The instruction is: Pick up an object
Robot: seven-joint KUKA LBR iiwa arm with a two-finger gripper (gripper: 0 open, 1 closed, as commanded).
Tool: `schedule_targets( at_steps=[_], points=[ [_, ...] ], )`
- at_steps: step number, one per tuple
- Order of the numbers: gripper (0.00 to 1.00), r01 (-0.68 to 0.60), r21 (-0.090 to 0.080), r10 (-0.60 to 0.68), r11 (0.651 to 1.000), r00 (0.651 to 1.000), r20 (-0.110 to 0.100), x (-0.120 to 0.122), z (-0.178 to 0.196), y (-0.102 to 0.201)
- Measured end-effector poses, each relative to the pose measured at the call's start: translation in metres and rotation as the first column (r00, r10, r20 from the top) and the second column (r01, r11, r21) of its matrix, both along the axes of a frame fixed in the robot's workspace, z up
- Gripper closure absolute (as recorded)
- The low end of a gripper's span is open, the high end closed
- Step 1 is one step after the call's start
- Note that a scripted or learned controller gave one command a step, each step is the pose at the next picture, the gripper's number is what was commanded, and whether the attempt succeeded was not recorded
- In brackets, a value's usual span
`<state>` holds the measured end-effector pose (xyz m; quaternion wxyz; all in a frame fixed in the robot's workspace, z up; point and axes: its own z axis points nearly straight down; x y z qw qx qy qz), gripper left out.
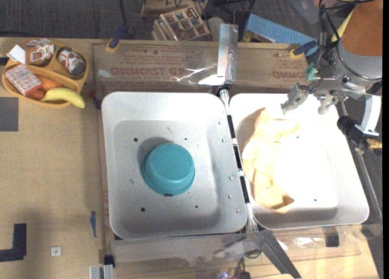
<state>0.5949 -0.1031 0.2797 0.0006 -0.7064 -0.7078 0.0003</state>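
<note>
The camera looks down on two white bins side by side. In the left bin (121, 120) a teal bowl (169, 168) sits upside down near the middle, alone. In the right bin (340, 205) a pale yellow cloth (270, 156) lies crumpled along the left side, running from near the far wall down to the near left corner, where it bunches into a darker fold.

The arm reaches in from the right, its orange band at the top corner. The gripper (309, 100) hangs over the far edge of the right bin, just beside the cloth's upper end. Its two fingers look spread apart with nothing between them, though glare on the white bin makes the fingertips hard to read, so that is a fair guess rather than a certainty.

By my judgement the step in hand is the approach: nothing is picked yet, and the cloth is the nearest candidate. The next move calls for bringing the gripper over a raised fold of the cloth, dropping down until the fingers straddle it, then closing and lifting. A flat patch would give the fingers little to pinch, so a ridge or bunched part is the better target.

The cloth looks soft, thin and limp, likely to drape and trail when lifted.
</note>
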Motion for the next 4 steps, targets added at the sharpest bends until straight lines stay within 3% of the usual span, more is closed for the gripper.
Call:
schedule_targets(
  at_steps=[1, 2, 3, 4],
  points=[
    [0.00, 0.230, 0.000, -0.230, 0.973, 0.973, 0.002, 0.060, -0.092, 0.040],
    [0.00, 0.235, -0.001, -0.235, 0.972, 0.972, 0.002, 0.053, -0.184, -0.046],
    [1.00, 0.238, -0.001, -0.238, 0.971, 0.971, 0.003, 0.054, -0.174, -0.047],
    [1.00, 0.024, -0.001, -0.024, 1.000, 1.000, 0.003, 0.035, -0.067, -0.005]
  ],
)
